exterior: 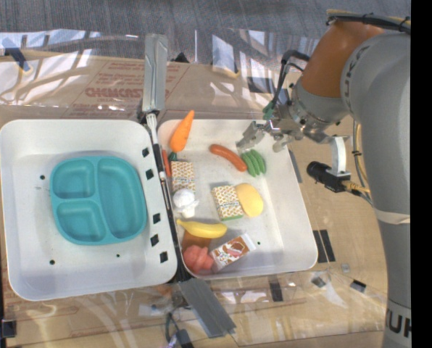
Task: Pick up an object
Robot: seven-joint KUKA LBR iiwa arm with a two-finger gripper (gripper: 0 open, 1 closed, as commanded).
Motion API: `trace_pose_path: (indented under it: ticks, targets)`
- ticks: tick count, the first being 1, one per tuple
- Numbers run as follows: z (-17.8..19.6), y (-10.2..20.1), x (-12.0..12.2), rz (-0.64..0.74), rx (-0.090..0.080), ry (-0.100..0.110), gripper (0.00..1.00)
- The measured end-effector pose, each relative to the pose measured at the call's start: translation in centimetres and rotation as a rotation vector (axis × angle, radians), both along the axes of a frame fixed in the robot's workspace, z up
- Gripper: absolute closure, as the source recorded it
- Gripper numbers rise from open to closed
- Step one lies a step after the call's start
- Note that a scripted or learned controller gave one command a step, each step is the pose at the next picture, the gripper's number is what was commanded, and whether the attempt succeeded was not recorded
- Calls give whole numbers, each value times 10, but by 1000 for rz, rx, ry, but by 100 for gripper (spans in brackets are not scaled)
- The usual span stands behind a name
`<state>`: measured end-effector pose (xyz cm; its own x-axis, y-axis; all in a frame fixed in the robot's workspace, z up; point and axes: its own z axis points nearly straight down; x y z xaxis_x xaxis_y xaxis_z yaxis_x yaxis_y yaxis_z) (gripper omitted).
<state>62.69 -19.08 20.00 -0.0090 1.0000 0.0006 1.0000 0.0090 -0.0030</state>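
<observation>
A: Eyes on the gripper (263, 138), up at the far right corner of the right bin (296, 227). What are those fingers doing?

B: The fingers (250, 133) look spread apart, with nothing caught between them. They hang over the bin's upper end.

A: So what's nearest the tips?

B: The green pea pods (254, 162), just below them and almost under. Just left of the pods, down from the tips, lies the sausage (227, 157), slanted.

A: And farther out?

B: Well left of the fingers, the carrot (182, 130) leans against the bin's left wall. Below the fingers, mid-bin, a patterned packet (227, 201) sits touching a yellow lemon-like piece (249, 199). Left of those there's a second packet (183, 174) and a small white piece (184, 199).

A: Down at the near end?

B: The banana (202, 228), a reddish fruit (197, 258) and a little brown carton (233, 251), all well apart from the fingers.

A: The other bin?

B: The left bin (20, 194) holds a teal divided tray (98, 199), far left of the fingers.
</observation>
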Motion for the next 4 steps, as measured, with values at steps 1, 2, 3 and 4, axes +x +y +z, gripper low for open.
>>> trace_pose_path:
  ticks: [1, 2, 3, 4]
  targets:
    - [-108, 30, 6, -42, -1, -3, 0]
    - [-92, 42, 19, -78, -1, -2, 0]
    - [-83, 42, 20, -73, -1, -2, 100]
    - [-97, 56, 36, -128, -5, -22, 100]
